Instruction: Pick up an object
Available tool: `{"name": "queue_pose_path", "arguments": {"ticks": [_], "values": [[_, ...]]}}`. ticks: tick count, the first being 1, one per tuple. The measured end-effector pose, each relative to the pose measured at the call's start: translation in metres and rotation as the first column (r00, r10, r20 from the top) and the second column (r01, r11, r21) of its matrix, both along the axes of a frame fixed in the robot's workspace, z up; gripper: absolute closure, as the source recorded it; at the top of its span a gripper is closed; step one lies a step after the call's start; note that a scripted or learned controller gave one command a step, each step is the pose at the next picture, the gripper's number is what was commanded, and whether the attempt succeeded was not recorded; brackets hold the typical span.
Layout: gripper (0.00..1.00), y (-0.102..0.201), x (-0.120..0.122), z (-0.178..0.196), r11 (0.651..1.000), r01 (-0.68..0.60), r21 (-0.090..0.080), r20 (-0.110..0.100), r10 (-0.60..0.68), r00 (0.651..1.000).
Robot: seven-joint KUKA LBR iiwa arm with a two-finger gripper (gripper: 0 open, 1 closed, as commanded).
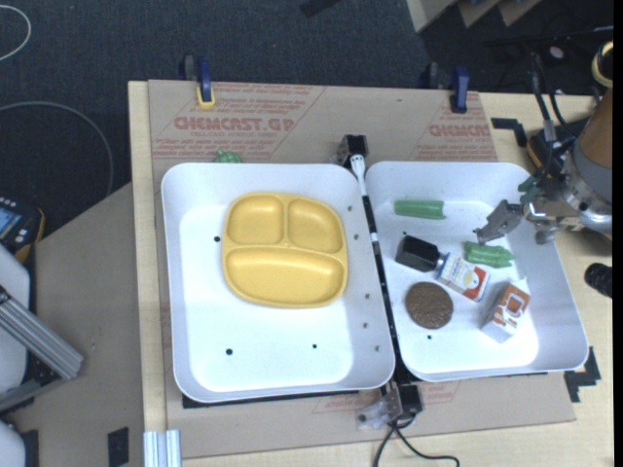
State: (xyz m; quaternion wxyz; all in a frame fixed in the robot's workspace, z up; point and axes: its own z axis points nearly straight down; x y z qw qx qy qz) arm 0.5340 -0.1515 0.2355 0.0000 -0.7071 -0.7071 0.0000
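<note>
The right bin point(555, 343) holds several small items: a green stick point(420, 207), a black block point(417, 253), a brown round disc point(428, 305), a red and white packet point(465, 277), an orange and white carton point(506, 310) and a green piece point(487, 255). My gripper point(494, 226) hangs over the bin's right part, just above and beside the green piece, reaching in from the right. Nothing shows in its grasp.
The left bin point(195, 339) bears a yellow divided plate point(285, 249). Blue clamps point(203, 78) pin the cardboard base at the back. A black bracket point(354, 150) sits between the bins at the far edge.
</note>
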Motion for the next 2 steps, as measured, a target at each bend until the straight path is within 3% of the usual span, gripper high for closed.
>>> {"name": "queue_pose_path", "arguments": {"ticks": [1, 2], "values": [[1.0, 0.0, 0.001, 0.011, 1.0, -0.001, -0.001, 0.003, 0.001, 1.0], [1.0, 0.148, -0.033, 0.036, 1.0, -0.016, 0.007, -0.001, 0.016, 1.0]]}}
